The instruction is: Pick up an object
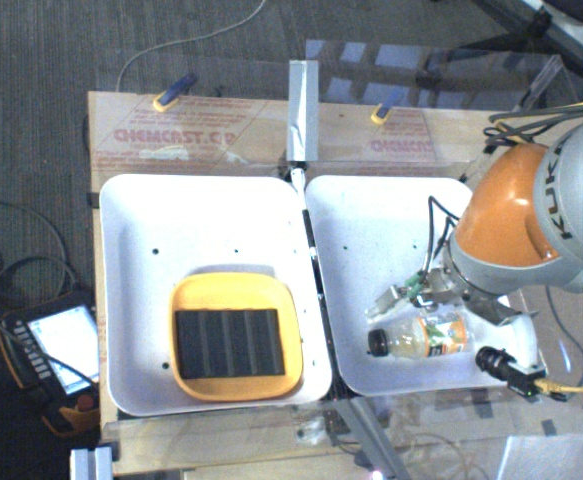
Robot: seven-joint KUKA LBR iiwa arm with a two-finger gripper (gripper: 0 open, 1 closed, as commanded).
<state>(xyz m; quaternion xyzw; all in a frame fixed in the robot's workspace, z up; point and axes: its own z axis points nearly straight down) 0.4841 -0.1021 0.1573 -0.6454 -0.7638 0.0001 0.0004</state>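
My worry starts on the left and ends under my own wrist. The left bin (131, 218) holds one thing, a yellow tray-like block (236, 336) with a dark ribbed panel on top, lying flat against the near wall. It is wide and low, so if my program sends me there I judge my jaws would likely slide off its rounded edges instead of closing on it.

The divider (311, 258) between the two bins stands close to my working side; a sideways sweep could knock against it and shove both bins along the bench (201, 133).

The right bin (371, 218) is where I am. In it lies a clear plastic bottle (421, 338) on its side, black cap toward the left, orange label around the middle, near the bin's near wall. Just beyond it, on the far side, sits a small crumpled greenish scrap (403, 293), touching or nearly touching the bottle.

My jaws (441, 293) hang over that spot, but my orange-banded wrist covers them, so I cannot tell how wide they stand or whether anything is between them.

The bottle is round and smooth, and I judge it will roll toward the near wall if I press off-centre. I could also pinch the scrap instead, or catch my own cable (434, 230), which loops just above the bottle.
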